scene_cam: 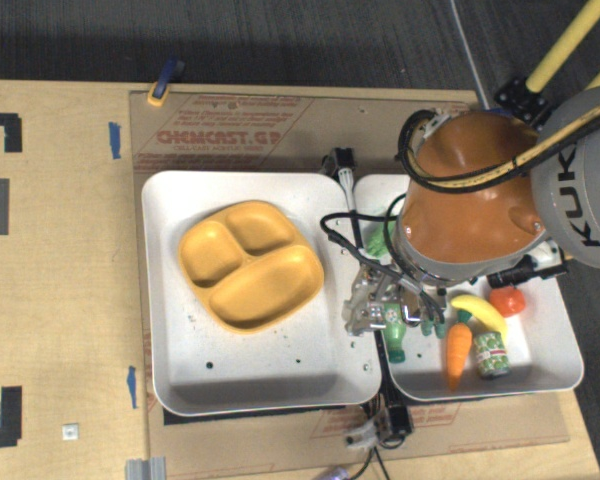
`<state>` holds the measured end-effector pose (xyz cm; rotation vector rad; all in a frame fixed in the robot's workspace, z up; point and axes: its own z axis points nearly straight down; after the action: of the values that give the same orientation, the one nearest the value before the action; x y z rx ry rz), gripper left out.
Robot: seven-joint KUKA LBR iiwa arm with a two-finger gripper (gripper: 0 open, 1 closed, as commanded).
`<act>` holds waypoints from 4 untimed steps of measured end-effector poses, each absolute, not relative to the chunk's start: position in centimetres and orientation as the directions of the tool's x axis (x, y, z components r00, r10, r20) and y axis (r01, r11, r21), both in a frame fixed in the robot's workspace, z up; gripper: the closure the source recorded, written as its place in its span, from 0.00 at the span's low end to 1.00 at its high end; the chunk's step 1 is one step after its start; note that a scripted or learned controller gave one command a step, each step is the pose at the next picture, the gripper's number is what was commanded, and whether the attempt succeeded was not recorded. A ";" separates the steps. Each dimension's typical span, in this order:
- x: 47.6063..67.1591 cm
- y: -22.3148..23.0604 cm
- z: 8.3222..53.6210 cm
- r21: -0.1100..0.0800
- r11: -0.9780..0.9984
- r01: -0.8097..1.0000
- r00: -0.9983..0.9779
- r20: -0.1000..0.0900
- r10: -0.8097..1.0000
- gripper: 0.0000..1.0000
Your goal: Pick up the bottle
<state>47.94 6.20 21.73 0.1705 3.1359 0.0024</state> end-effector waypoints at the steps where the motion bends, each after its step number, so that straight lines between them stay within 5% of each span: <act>1: 62.2 5.7 20.9 0.003 0.952 0.307 -0.952 -0.005 0.307 1.00; 2: 57.9 1.2 25.4 0.001 0.999 0.045 -0.999 -0.002 0.045 1.00; 3: 49.5 -1.4 20.9 0.001 0.995 -0.099 -0.995 -0.001 -0.099 1.00; 4: 50.3 4.6 18.5 0.001 0.946 -0.324 -0.946 -0.001 -0.324 1.00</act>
<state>50.28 4.62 18.50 -0.5157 3.0981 0.0018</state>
